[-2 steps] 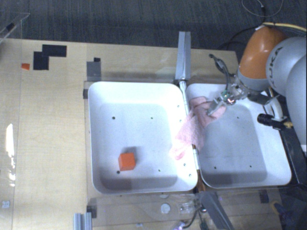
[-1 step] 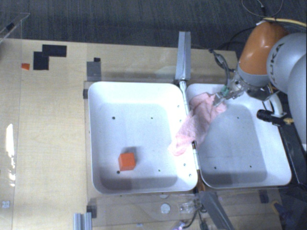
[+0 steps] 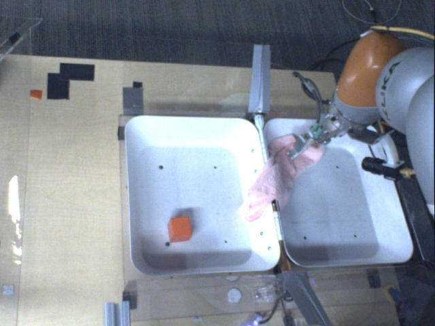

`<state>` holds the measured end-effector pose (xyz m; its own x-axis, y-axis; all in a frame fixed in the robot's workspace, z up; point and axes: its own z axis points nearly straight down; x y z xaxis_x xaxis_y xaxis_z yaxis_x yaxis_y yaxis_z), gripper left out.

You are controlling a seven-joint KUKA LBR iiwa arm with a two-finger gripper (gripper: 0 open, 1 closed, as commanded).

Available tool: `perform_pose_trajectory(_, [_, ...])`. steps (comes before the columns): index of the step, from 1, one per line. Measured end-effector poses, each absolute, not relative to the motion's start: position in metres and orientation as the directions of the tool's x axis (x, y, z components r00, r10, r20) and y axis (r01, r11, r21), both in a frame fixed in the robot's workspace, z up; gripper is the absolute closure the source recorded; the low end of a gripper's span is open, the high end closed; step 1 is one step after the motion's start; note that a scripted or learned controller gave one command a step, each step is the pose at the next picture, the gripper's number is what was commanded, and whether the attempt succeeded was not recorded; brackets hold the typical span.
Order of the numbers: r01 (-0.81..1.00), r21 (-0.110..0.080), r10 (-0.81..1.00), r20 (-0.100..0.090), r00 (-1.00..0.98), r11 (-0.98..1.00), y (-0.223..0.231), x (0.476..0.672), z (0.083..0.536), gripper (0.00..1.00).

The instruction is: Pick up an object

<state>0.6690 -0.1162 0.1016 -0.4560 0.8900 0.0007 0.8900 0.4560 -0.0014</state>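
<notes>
The gripper (image 3: 304,145) pinches the pink cloth (image 3: 275,177) at its upper end; the cloth drapes lower-left across the bin divider (image 3: 269,182).

A pale wooden bench (image 3: 68,202) carries two white bins (image 3: 136,202) side by side, plus black patches (image 3: 66,78) at upper left.
</notes>
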Motion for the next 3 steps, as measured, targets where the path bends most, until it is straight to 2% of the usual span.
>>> perform_pose_trajectory(1, [0.868,-0.006,0.868,0.026,-0.497,0.497,-0.139,0.669,0.091,0.00])
perform_pose_trajectory(2, [0.867,0.012,0.867,-0.003,-0.498,0.498,-0.142,0.675,0.104,1.00])
perform_pose_trajectory(3, [0.931,0.010,0.931,-0.004,-0.365,0.365,-0.045,0.671,0.188,1.00])
